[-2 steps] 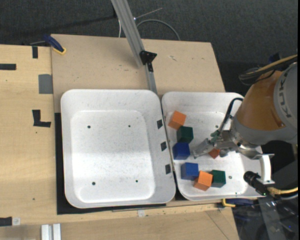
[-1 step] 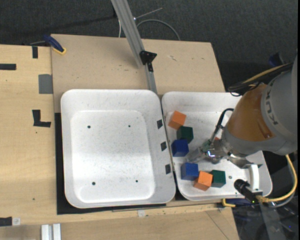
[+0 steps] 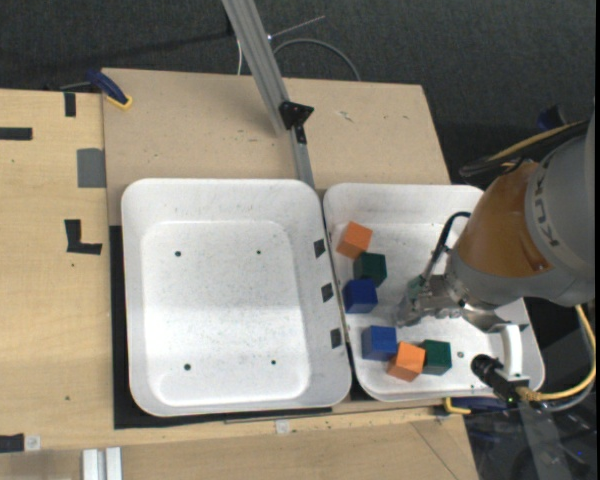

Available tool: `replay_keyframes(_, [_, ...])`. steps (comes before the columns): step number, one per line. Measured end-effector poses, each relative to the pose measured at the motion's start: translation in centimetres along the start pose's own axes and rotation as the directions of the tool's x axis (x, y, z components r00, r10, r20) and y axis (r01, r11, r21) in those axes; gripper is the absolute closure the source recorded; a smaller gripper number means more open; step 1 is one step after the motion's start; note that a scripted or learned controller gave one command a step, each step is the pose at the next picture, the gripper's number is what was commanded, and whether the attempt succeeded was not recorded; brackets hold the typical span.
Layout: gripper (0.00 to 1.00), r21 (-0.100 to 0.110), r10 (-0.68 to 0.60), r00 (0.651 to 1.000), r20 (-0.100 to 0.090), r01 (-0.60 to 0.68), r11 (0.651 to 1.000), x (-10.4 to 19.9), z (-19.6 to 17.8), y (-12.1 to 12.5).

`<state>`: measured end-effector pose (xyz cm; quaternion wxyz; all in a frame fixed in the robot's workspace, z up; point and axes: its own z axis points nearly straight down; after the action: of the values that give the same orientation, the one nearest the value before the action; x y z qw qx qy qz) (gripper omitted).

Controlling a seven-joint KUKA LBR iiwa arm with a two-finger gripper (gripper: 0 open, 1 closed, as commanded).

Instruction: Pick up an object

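Over on the far left, the shallow white plastic bin sits on the wooden bench with nothing lying on its speckled floor. Just beside it, touching along the shared rim, is the second shallow white plastic bin, and that is where every block lies, so any pick has to happen there.

I count six small cubes: two orange, two blue, two dark green. The upper orange cube lies nearest the shared rim, with the upper dark green cube just below it and the upper blue cube under that, the three running down in a loose column. Lower down, the second blue cube, the second orange cube and the second dark green cube huddle together in a row, touching or nearly so.

To their right the grey arm with its orange band leans in, and its two-finger gripper hangs low just above that lower row, to the right of the column, probably lining up on one of them. Whether it is open or closed I cannot tell, and no cube shows held in it
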<state>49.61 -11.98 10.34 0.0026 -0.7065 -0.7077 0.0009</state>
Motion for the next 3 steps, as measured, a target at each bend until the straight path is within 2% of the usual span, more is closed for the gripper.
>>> replay_keyframes(1, [1.00,-0.008,0.000,1.000,0.003,0.000,1.000,0.2,-6.2,-0.3])
replay_keyframes(3, [1.00,-0.010,0.001,1.000,0.004,-0.001,1.000,-1.2,-17.2,-1.0])
